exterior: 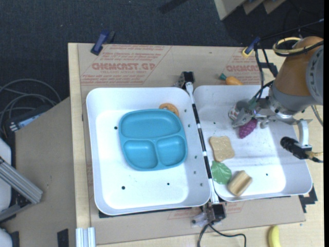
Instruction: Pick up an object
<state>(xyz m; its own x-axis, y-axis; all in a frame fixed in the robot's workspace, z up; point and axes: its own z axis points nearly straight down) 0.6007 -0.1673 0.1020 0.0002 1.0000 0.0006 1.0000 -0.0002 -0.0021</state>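
Grey arm (300, 81) reaching in from right; gripper (240, 115) low, wrist bent leftward.

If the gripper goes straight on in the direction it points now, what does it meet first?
The gripper points down and toward the left in the right bin. The purple grapes lie just beside it, so it would probably meet them or the bin floor first; depth is unclear.

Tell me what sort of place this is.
Probably a robotics lab's pick-and-place bench: a robot arm reaches over two white bins, which hold a blue divided tray and toy food such as purple grapes, with loose cables around.
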